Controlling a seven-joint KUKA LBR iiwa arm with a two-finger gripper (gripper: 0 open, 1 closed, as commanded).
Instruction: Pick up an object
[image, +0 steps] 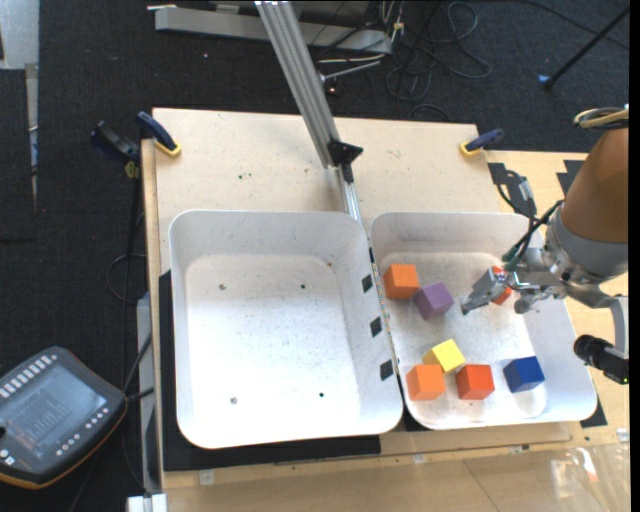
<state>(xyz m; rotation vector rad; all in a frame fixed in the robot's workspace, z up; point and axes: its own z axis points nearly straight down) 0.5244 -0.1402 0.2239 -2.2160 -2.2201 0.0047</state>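
The right bin (455, 228) holds several coloured cubes. An orange cube (402, 281) and a purple cube (434, 300) lie near its left wall. A yellow cube (446, 355), a second orange cube (425, 381), a red cube (475, 381) and a blue cube (523, 374) sit along the front. My gripper (488, 292) hangs over the middle right of this bin, just right of the purple cube, pointing left and down. A small red patch shows at its tip; what it is cannot be made out.
The left bin (270, 330) stands beside the right one, sharing a raised middle wall. A slanted metal pole (305, 85) crosses the bench's back. Clamps sit at the back corners, and a teach pendant (50, 410) lies off the front left.
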